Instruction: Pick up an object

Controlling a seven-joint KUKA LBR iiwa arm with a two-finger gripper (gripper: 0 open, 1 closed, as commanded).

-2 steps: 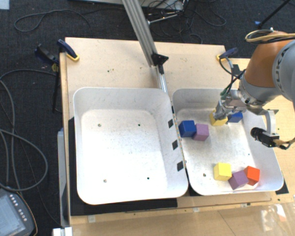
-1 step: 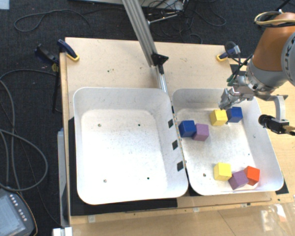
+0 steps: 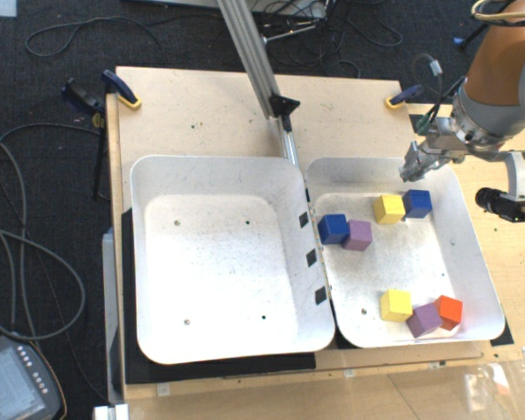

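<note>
Gripper: hangs above the far right corner of the right bin, at the end of the grey arm with its orange band; its two fingers point down and toward the camera's left. They appear close together, but whether they are parted or closed cannot be told. Nothing shows between them.

Nearest object: a blue cube, just below the fingertips in the camera view and slightly to their right; whether the fingers touch it cannot be told. It sits flat on the bin floor, edges turned a little off the bin's walls; being a cube, it has no long axis.

Neighbouring cube: a yellow cube, touching or nearly touching the blue cube on the side away from the arm.

Middle pair: a second blue cube and a purple cube, side by side, well apart from the fingers, toward the wall shared with the left bin.

Near group: a second yellow cube, a second purple cube and an orange cube, clustered at the corner farthest from the fingers.

Materials: cubes matt, plain-coloured, sharp-edged; bins shallow, white, rounded at the corners, with dark specks on their floors.

Support: a pale wooden bench.
</note>
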